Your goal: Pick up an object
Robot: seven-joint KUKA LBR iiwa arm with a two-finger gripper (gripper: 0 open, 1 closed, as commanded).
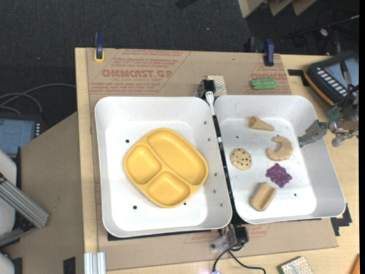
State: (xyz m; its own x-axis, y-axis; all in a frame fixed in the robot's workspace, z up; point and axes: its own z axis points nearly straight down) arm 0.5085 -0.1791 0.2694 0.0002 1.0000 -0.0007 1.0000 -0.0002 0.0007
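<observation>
jaws [317,131] right edge mid-frame, over right bin [319,207] rim, state unclear | croissant [280,148] just left | cookie [241,158], grapes [279,175] centre-right | yellow tray [165,166] left bin [111,198]

Both bins [114,210] look like smooth, faintly glossy white plastic. The yellow tray [165,165] is glossy plastic too. The bench [142,67] is matt brown board; the cookie [241,158] looks rough.
</observation>
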